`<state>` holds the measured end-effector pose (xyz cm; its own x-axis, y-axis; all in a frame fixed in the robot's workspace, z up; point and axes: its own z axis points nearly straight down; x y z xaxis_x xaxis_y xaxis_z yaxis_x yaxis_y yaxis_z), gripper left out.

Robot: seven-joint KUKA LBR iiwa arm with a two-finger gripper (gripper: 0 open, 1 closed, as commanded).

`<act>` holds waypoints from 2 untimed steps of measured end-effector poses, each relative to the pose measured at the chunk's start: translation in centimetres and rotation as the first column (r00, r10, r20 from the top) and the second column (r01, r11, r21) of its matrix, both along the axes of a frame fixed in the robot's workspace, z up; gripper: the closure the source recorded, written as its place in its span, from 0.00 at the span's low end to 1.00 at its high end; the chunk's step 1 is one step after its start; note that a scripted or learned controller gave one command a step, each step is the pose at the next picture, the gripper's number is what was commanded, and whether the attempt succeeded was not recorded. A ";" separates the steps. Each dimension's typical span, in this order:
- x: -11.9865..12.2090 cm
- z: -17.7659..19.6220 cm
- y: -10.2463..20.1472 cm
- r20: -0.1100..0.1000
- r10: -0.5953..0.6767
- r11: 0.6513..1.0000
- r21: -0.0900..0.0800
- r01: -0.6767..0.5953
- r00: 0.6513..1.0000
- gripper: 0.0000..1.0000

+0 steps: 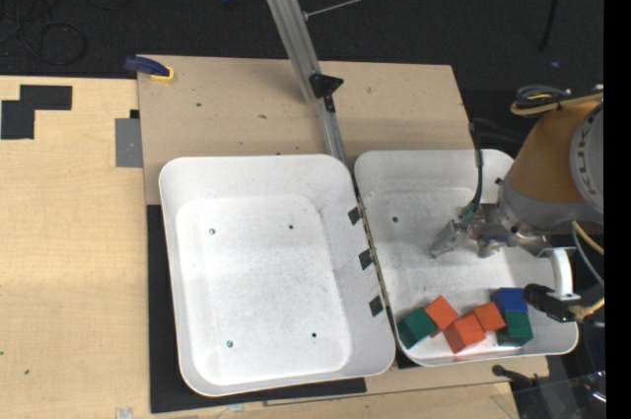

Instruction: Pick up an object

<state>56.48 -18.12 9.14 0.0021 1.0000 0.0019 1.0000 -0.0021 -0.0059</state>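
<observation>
— What's over on the left side from where you stand?

— Pale wooden counter (69, 240) with a few dark patches stuck to it, and a brown board (246, 106) lying further back. A small blue clamp with a yellow tip (148, 67) sits at the board's far left corner.

— And the bins?

— Two shallow white ones side by side, touching along their inner edges. The left bin (187, 200) has just a few small dark dots on its floor. A ribbed metal rail (291, 23) slants from the back down toward the seam between the bins, with a black bracket (325, 85) partway along it. Three little black clips (365, 259) sit along that seam.

— What's in the right bin (414, 175)?

— A cluster of small blocks, all pushed into its near right corner. From the left: a green block (417, 325), an orange block (441, 312) touching it, then a larger orange block (465, 334) at the front, another orange one (489, 316) just beside that, a blue block (511, 299) behind, and a second green block (517, 330) at the far right, close to the rim.

— Where's the gripper?

— The gripper (455, 238) hangs low over the middle of the right bin, beyond the blocks and apart from them. Its fingers look spread, with nothing between them, though they're small and dim from here. The arm (562, 166) comes in from the right, with the orange band on it above the wrist.

— So no block is lifted?

— No, every block rests on the bin floor.
</observation>
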 end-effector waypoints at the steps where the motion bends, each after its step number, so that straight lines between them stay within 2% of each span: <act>1: 0.0 1.3 -0.1 0.003 -0.006 1.000 -0.001 0.006 1.000 1.00; 2: 0.3 5.9 0.6 0.008 0.003 1.000 -0.002 -0.003 1.000 1.00</act>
